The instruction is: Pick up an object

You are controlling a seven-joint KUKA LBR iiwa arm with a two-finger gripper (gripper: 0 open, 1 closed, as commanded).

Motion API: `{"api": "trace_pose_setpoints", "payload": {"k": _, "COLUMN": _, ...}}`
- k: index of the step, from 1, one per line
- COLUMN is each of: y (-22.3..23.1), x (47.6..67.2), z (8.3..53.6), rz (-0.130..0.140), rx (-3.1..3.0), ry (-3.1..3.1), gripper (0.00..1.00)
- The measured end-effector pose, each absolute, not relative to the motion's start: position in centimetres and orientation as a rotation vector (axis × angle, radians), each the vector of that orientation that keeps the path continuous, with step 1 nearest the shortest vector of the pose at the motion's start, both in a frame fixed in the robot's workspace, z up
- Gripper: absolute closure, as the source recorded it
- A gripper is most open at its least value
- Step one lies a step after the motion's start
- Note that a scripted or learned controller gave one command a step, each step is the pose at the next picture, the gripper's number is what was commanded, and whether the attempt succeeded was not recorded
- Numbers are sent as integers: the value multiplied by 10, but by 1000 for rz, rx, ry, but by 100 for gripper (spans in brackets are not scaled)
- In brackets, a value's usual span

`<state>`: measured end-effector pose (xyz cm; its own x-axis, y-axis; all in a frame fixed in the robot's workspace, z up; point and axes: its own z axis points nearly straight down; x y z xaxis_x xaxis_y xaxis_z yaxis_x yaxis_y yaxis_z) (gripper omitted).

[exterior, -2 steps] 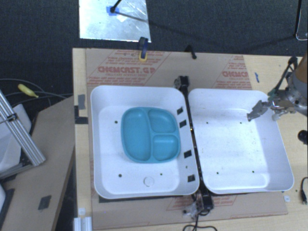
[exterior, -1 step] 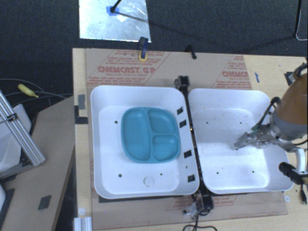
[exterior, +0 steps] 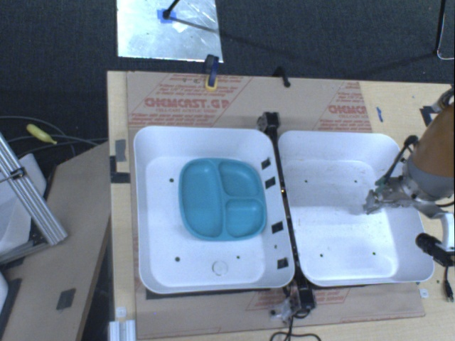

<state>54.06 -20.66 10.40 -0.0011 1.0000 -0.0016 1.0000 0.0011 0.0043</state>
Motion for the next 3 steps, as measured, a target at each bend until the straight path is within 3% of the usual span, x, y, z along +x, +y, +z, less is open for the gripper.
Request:
{"api": "trace_pose_setpoints", "payload": {"k": 1, "y": -150, "x": 491, "z": 185, "rz": 6, "rx": 2211, "ry": 2227, "gripper": 100}}
{"api": "trace_pose_setpoints", "payload": {"k": 2, "y": -67, "x": 510, "z": 228, "rz": 11, "rx": 2203, "ry": 2234, "gripper": 100}}
{"api": "trace_pose_setpoints", "payload": {"k": 3, "y": 6, "x": 487, "z": 249, "rz": 7, "rx": 2211, "ry": 2233, "gripper": 100}}
